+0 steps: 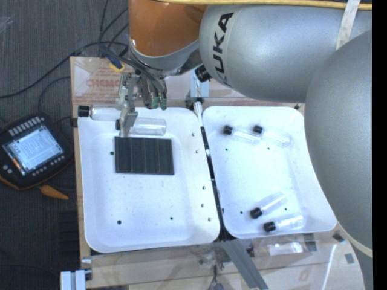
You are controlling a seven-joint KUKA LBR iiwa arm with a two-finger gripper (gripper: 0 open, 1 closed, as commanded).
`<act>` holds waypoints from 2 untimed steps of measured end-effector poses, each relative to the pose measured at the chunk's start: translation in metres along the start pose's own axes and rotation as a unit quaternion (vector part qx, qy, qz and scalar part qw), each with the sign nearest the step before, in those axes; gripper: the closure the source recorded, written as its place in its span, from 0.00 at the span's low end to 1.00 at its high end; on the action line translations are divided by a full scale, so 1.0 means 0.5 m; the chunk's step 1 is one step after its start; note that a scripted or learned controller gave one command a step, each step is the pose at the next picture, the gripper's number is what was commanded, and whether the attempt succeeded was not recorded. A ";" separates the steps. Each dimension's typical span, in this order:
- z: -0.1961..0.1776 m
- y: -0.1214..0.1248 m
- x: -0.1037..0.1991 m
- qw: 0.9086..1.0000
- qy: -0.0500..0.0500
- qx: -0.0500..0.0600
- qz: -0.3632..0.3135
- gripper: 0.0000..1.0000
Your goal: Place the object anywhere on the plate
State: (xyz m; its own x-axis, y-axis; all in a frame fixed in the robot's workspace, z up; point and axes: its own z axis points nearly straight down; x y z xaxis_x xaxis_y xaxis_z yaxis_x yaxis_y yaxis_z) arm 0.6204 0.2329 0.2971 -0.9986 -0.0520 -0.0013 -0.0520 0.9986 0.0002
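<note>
A black ribbed plate [144, 155] lies flat in the left bin [103, 222], towards its back. Just behind the plate's far edge a clear plastic tube [150, 126] lies crosswise. My gripper [129, 124] hangs at the tube's left end, over the plate's back left corner, and its tip meets the tube there. The orange wrist band and grey arm above hide the gripper's upper part.
A second clear tube with a black cap [92, 110] rests on the left bin's back left rim. The right bin [314, 180] holds several capped tubes, two near the back [240, 134] and two near the front [267, 205]. A teach pendant [33, 150] lies left of the bench.
</note>
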 end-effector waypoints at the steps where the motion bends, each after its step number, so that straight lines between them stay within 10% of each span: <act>1: -0.197 -0.002 -0.062 0.980 -0.002 -0.001 -0.201 1.00; 2: -0.275 0.006 0.075 0.956 -0.001 -0.001 -0.293 1.00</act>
State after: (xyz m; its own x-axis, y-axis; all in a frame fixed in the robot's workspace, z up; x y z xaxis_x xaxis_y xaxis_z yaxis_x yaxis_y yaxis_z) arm 0.5826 0.2337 0.4345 -0.7982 -0.6024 -0.0032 -0.6024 0.7982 0.0004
